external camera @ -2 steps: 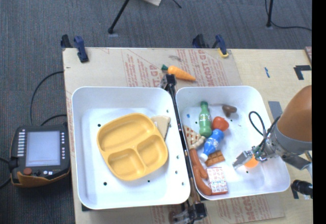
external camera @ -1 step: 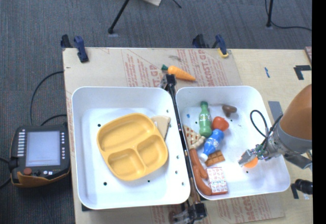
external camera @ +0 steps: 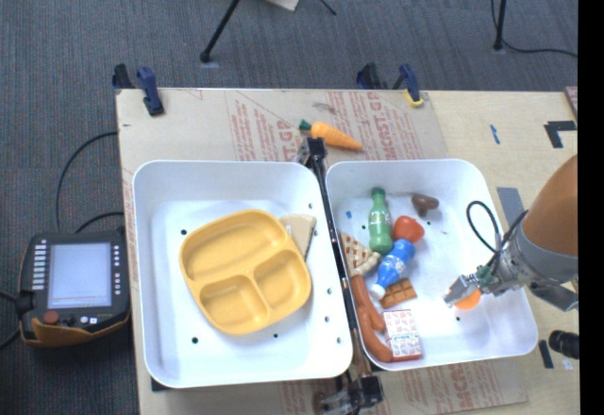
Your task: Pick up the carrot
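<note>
Carrot (external camera: pixel 336 134) lies on the bench board outside both bins, just beyond the far edge of the right bin (external camera: pixel 472 179). Gripper (external camera: pixel 469 291) sits low in that bin's near-right area, fingers pinching a small orange object (external camera: pixel 467 301).

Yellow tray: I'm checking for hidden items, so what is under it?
A beige wedge pokes out from beneath the yellow tray at its upper right corner, on the left bin floor. How far it runs underneath is covered.
</note>
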`<act>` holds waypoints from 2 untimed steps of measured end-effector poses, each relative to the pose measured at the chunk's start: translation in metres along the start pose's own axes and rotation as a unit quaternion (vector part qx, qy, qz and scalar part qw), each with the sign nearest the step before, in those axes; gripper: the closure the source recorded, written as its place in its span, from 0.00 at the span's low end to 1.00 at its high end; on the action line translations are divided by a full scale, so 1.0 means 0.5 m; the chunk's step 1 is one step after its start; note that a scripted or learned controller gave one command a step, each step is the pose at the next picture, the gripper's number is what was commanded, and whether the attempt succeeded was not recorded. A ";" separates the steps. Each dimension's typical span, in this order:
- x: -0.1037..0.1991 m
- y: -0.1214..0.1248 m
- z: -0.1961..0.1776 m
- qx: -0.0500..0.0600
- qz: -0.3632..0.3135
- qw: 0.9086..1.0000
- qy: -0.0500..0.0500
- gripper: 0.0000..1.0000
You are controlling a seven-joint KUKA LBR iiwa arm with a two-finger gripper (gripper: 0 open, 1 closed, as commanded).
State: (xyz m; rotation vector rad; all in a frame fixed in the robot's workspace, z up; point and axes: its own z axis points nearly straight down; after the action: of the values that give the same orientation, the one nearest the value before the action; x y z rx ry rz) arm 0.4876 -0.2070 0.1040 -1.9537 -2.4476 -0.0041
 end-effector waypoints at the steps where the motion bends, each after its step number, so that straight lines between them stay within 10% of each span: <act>1: 0.000 -0.001 -0.017 0.000 0.004 1.000 0.001 1.00; 2: 0.218 0.028 -0.098 -0.001 0.120 0.993 -0.002 1.00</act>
State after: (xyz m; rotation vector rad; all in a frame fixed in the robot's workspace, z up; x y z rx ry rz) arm 0.4772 -0.0979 0.1542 -2.2363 -2.1972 -0.0013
